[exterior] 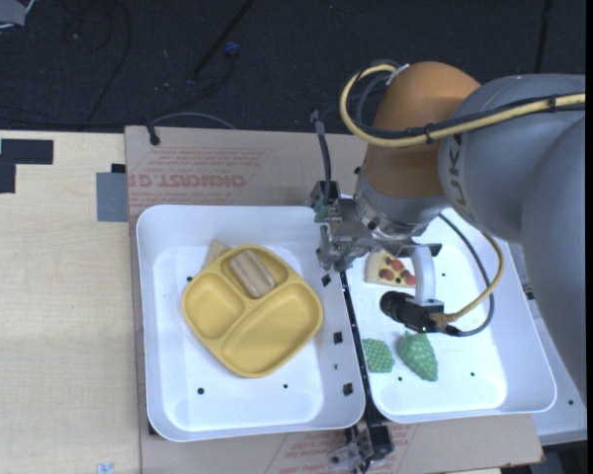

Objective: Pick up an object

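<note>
Over the right-hand bin [534, 383] on the desk, the arm's end effector [336, 250] hangs near the divider between the two bins; whether it is clenched or released cannot be told from above. The likeliest pick, a pizza-slice toy [392, 270], lies just beside it toward the bin's middle, apparently light, stiff and flat, best pinched across its edges. Two green toys [418, 355] sit nearer the front.

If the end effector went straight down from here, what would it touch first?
Probably the rim between the two bins, judging by the end effector hanging over it; depth is unclear, so it might land just inside the left bin.
</note>
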Available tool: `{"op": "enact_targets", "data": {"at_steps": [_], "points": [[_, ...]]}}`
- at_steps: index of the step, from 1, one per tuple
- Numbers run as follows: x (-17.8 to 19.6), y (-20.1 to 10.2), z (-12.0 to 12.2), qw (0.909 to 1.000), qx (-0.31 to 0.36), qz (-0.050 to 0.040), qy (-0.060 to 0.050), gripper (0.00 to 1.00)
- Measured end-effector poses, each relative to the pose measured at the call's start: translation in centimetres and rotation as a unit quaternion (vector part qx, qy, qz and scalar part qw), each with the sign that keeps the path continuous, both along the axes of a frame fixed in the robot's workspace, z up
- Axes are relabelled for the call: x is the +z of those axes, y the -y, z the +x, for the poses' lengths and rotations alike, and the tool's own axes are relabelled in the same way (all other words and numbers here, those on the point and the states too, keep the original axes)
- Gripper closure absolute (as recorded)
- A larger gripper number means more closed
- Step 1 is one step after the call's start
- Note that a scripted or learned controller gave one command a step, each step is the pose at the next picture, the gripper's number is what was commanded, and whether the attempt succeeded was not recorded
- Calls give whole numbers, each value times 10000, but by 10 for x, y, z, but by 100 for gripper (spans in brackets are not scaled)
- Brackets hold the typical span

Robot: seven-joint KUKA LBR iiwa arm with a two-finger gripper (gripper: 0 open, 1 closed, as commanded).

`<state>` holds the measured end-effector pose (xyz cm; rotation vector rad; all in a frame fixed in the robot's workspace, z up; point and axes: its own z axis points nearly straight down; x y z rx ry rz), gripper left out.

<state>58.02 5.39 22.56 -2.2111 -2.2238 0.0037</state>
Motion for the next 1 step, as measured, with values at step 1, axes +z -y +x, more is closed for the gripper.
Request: {"op": "enact_targets", "data": {"at_steps": [1], "points": [[-10,-54,-9,10000,-1,-3,-3,100]]}}
